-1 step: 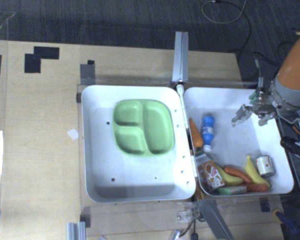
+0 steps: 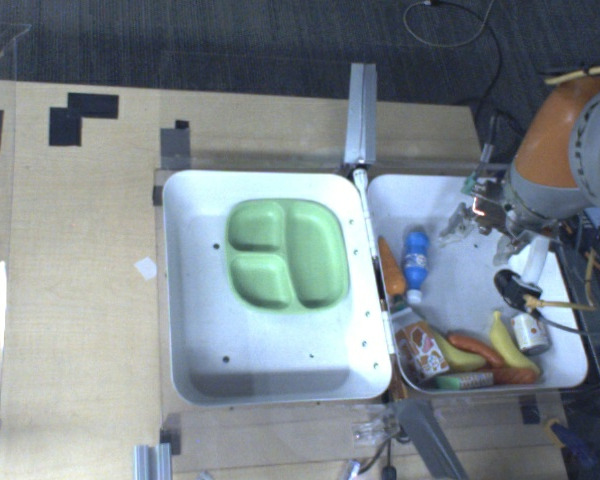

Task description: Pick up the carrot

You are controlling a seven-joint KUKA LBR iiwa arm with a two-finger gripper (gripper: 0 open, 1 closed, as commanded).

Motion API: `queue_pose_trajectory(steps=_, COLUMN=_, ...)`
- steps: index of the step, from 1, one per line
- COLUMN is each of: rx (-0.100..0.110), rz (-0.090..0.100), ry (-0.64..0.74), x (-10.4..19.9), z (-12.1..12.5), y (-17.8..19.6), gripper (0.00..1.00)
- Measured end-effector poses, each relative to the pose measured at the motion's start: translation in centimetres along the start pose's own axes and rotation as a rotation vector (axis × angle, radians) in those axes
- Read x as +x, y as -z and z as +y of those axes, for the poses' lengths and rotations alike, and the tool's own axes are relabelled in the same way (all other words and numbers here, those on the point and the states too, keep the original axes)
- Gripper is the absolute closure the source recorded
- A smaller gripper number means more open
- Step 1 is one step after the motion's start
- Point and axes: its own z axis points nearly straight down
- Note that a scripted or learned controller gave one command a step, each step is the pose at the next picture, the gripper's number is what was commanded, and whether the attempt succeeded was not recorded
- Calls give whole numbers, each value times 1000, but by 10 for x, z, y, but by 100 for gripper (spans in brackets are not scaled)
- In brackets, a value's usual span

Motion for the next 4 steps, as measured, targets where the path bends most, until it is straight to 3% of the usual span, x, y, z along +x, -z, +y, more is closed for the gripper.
queue_pose_trajectory(steps=1, rx=-3, rz=0, ry=-268, x=-1, z=74, y=-30, gripper=0)
queue_pose_trajectory(steps=2, rx=-1, rz=-2, ry=-253, x=2, z=75, y=-22, gripper=100)
queue_pose_trajectory(steps=3, rx=-13, rz=3, ry=49, x=-27, z=57, y=-60, gripper=100)
queue_pose_trajectory(steps=4, rx=-7, rz=-1, ry=384, x=-58, z=18, y=73, gripper=100)
